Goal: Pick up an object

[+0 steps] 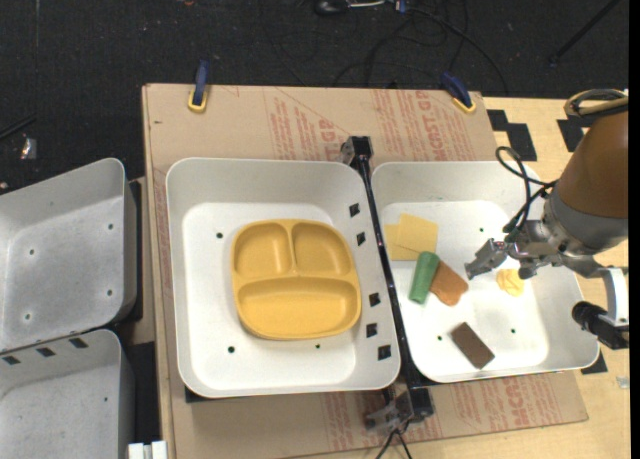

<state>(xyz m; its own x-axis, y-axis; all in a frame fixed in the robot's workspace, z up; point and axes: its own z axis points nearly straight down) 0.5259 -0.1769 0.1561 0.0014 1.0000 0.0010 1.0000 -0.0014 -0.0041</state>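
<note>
Cardboard covers the bench, with two white bins side by side; the left bin holds a yellow tray. Over the right bin, the gripper hangs low, its grip state unreadable. A small yellow piece lies just beside it at 5 o'clock. At 8 o'clock lie an orange piece and a green cylinder, its long axis running 12 to 6.
</note>
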